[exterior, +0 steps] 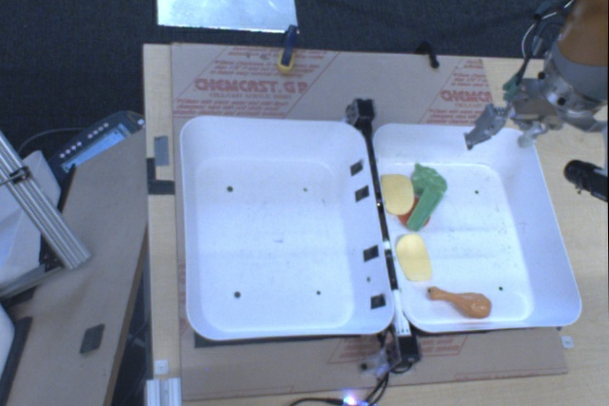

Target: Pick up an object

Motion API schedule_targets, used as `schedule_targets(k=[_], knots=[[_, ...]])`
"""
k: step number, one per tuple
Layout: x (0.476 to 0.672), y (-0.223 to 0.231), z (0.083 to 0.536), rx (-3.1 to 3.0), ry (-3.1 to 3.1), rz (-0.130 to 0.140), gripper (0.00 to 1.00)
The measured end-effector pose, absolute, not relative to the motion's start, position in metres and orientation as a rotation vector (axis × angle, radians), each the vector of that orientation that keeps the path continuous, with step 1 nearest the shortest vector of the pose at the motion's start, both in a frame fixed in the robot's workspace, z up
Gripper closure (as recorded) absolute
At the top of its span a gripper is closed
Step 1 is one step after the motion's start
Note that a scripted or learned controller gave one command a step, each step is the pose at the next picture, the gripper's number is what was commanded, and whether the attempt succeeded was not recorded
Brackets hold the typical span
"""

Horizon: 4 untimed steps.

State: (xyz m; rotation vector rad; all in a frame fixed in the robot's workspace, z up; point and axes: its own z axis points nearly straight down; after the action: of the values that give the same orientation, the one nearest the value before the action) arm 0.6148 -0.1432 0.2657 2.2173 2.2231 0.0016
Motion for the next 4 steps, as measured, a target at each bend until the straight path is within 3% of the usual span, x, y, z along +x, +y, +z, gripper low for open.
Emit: schedule_targets(k=[1,2,3,4], knots=[[0.605,-0.098,0.186,2.217,2.234,-0.003,0.0],[0.621,-0.088,0.081,2.215,2.227,0.004,0.0],[0.625,-0.088,0.1,2.209,2.222,0.018,1.0],[0.656,-0.1,0.09,2.218,2.231,0.002,1.0]])
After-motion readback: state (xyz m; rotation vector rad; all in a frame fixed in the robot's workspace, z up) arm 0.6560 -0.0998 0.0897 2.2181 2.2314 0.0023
